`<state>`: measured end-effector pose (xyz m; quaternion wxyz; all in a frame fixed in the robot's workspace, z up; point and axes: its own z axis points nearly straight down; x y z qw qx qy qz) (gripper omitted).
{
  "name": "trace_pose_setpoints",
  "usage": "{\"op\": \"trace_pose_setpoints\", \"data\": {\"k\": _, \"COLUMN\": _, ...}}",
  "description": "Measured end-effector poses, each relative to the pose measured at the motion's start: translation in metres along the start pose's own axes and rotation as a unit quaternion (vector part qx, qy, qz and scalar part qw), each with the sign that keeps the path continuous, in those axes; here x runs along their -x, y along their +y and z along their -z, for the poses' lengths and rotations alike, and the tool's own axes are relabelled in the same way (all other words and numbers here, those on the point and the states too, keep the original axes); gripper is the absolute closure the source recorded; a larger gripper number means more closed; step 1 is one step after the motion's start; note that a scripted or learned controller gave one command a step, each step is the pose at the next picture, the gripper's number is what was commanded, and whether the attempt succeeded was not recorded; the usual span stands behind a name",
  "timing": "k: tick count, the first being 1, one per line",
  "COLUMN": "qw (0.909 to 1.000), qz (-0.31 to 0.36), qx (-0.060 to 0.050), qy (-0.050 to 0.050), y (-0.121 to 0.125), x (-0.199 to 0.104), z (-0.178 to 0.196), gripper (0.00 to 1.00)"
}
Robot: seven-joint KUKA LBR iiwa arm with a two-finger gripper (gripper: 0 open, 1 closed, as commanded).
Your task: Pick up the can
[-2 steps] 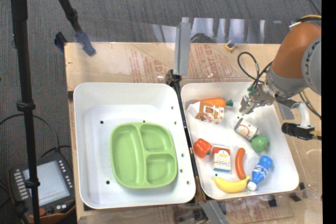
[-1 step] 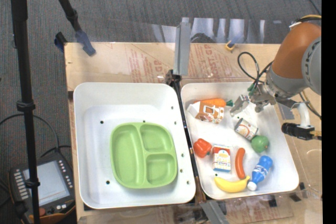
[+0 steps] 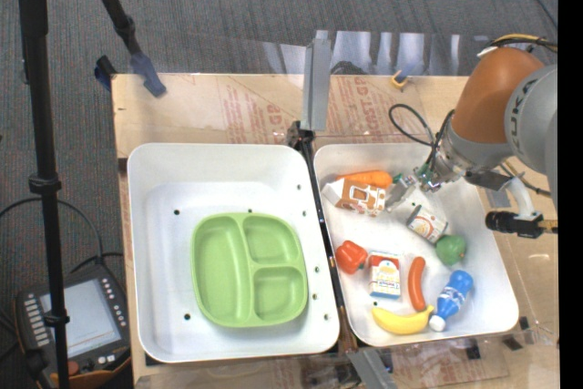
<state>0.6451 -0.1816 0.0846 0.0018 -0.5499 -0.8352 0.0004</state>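
The can [image 3: 425,223] is small and pale with a brown and orange label. It lies on its side in the right bin [image 3: 496,282], towards the back right. My gripper [image 3: 412,188] hangs low over that bin, just behind and to the left of the can, between it and a carton. Nothing shows held in the gripper. The grey arm with its orange band [image 3: 496,100] comes in from the right, above the bin's far corner.
The right bin also holds a carrot [image 3: 369,179], a printed carton [image 3: 358,196], a green lump [image 3: 451,249], a red pepper [image 3: 350,256], a juice box [image 3: 385,276], a sausage [image 3: 416,282], a banana [image 3: 401,321] and a blue bottle [image 3: 453,294]. A green divided plate [image 3: 248,269] lies in the left bin [image 3: 155,196].
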Motion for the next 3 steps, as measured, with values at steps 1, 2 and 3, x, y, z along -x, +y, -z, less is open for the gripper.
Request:
{"op": "trace_pose_setpoints", "data": {"k": 1, "qw": 0.9997, "qz": -0.022, "qx": 0.001, "qy": 0.000, "y": -0.052, "x": -0.006, "z": 0.001, "gripper": 0.00}}
{"op": "trace_pose_setpoints", "data": {"k": 2, "qw": 0.9996, "qz": -0.027, "qx": 0.000, "qy": 0.002, "y": -0.053, "x": -0.004, "z": 0.007, "gripper": 1.00}}
{"op": "trace_pose_setpoints", "data": {"k": 3, "qw": 0.9997, "qz": -0.022, "qx": 0.001, "qy": -0.001, "y": 0.018, "x": -0.048, "z": 0.129, "gripper": 1.00}}
